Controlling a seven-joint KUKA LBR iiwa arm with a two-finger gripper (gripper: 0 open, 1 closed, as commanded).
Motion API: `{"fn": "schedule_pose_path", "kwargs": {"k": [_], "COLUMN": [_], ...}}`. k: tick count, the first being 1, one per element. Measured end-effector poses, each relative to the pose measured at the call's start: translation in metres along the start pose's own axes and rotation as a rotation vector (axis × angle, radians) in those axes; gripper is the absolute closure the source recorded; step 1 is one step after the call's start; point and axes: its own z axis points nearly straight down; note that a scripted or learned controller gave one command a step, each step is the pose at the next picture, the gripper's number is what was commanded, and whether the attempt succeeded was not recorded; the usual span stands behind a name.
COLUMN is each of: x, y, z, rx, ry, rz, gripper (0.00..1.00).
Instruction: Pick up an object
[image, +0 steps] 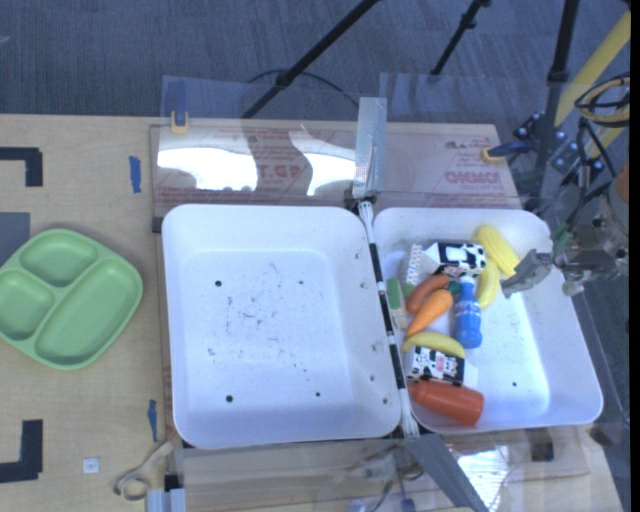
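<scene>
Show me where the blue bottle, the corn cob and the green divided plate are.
blue bottle (467, 318), camera view, on the middle of its body.
corn cob (497, 248), camera view, on the middle of the yellow cob.
green divided plate (66, 296), camera view, on the ridge between its compartments.

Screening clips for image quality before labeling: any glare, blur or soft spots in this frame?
Camera view: strong glare on the clear panel behind the left bin, washing out what lies behind it; the hand at the right bin's edge looks soft, its fingers hard to make out; the toys, such as the orange carrot and blue bottle, are sharp enough to tell apart.
</scene>
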Motion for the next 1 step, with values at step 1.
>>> {"fn": "schedule_pose_path", "kwargs": {"k": [1], "x": [0.0019], "y": [0.0486], "z": [0.1536], "rx": [0.001], "ry": [0.001], "rz": [-0.013], "gripper": [0.00]}}
